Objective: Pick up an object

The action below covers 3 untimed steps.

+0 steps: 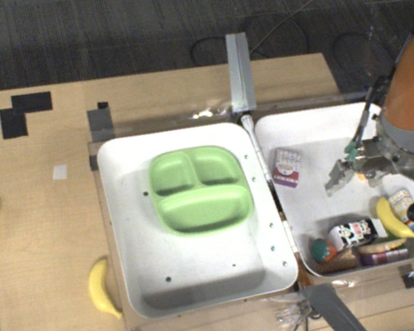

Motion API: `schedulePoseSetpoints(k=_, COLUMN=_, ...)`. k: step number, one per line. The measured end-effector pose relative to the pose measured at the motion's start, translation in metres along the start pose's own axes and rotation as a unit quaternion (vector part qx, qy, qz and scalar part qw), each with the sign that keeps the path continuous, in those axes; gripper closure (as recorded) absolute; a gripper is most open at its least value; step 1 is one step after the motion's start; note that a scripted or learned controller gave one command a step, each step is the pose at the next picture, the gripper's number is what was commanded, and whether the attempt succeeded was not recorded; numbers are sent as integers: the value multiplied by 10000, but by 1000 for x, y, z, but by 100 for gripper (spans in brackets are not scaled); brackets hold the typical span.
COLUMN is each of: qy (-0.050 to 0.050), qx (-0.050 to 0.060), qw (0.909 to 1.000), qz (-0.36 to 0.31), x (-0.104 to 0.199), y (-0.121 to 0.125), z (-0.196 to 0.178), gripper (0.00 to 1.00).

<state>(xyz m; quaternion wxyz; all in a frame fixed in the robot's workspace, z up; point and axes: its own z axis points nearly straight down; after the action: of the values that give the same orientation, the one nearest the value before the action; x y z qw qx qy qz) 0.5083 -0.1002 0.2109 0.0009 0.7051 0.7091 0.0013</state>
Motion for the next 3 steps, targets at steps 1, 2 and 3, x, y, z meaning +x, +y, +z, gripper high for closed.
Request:
schedulePoseSetpoints(k=1, qy=0, qx=0, qw=10000, qz=0, x=0, y=0, z=0, gripper=0)
schedulePoseSetpoints(k=2, qy=-21, qx=-57, qw=9999, qz=-125, x=-37, y=-18, z=121, gripper=0)
schedulePoseSetpoints(k=3, qy=-7, qx=-18, qw=9970, qz=-769, x=-35, y=23, z=6, gripper=0)
